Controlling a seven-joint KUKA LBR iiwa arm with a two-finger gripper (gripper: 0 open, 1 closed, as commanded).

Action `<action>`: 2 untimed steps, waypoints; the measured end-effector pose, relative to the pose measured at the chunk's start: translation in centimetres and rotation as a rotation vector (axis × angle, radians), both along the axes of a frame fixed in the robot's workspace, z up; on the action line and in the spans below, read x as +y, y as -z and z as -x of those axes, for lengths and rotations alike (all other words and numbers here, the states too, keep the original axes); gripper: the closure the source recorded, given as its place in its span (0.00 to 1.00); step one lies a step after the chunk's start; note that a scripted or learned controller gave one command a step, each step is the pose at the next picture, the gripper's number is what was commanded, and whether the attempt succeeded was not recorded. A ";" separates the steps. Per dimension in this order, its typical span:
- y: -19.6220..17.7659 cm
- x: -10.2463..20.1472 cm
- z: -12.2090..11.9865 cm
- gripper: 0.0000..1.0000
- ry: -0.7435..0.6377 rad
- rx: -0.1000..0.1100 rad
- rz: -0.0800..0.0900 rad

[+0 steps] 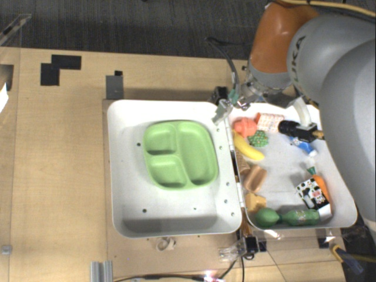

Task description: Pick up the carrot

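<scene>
The carrot [321,187] is a short orange piece lying near the right wall of the right bin [341,175], touching a black-and-white cow-patterned box [310,195]. My gripper [223,109] hangs over the back of the divide between the two bins, far to the left of the carrot and behind it. Nothing shows under its tip.
The left bin [126,175] holds a green sectioned plate [179,153]. In the right bin lie a red toy [244,126], a yellow banana [248,148], a brown bread piece [254,178], a green lime [267,217], a green cucumber [299,217] and a blue item [306,147].
</scene>
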State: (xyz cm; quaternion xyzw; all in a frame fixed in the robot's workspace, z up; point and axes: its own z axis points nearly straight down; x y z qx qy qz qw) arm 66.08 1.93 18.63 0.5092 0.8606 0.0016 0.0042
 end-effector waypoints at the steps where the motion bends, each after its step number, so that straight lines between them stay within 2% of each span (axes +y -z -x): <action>1: -0.2 -6.2 -1.0 0.00 0.313 0.000 -0.001; 2: -3.9 -2.3 -1.0 0.00 0.663 -0.001 -0.007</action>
